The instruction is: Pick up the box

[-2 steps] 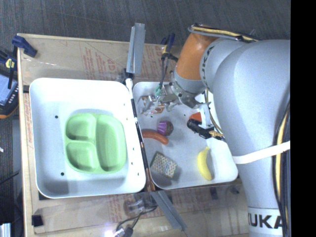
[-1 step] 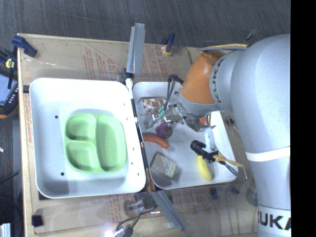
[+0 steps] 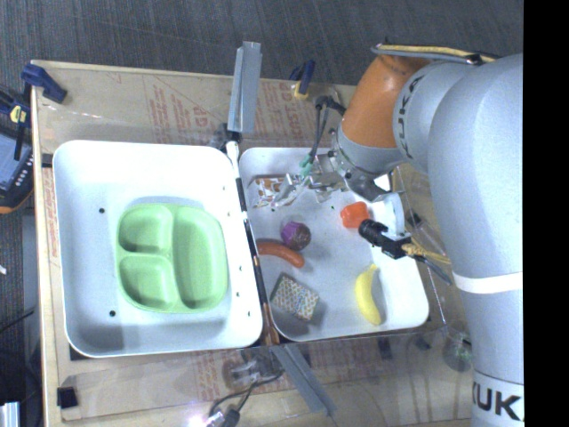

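Beneath me lies a dark grey carpeted floor point(image 3: 133, 16), its ribbed weave running across the top of the view. My table point(image 3: 133, 105) is a pale wooden board printed with faint red lines and lettering. Blue clamps grip its edge, one at the far left corner point(image 3: 40, 80) and one near the middle of the top edge point(image 3: 303, 76). A grey metal bar point(image 3: 244, 87) stands up from the board at the top, and another point(image 3: 302, 382) slants along the bottom edge. Light is even, with a bright glare at the bottom edge point(image 3: 191, 414).
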`<state>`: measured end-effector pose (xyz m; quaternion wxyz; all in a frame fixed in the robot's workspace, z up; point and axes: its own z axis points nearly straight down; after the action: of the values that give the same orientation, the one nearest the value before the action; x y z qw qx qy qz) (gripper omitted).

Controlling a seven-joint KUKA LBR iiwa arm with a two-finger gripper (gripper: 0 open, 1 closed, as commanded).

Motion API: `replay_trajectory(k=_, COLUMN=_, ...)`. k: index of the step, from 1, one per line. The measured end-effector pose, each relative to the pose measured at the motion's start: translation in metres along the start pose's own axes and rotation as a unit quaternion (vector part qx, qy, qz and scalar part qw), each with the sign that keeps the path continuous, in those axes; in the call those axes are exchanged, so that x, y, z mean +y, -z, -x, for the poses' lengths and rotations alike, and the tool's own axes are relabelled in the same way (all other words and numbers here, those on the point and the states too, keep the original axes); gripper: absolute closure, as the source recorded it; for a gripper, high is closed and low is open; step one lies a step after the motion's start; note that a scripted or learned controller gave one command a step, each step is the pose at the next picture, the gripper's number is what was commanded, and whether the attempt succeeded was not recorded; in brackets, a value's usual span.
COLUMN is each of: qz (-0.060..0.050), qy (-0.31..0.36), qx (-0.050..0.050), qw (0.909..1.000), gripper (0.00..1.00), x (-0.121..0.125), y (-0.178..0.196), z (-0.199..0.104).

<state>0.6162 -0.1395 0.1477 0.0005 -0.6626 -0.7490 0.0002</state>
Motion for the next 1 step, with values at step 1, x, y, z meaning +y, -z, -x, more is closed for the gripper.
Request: replay_trajectory(k=1, qz=-0.001, qy=0.016, qx=0.000, qw=0.9999, gripper=0.00, x=0.0117, y=-0.0567, z=-0.0074)
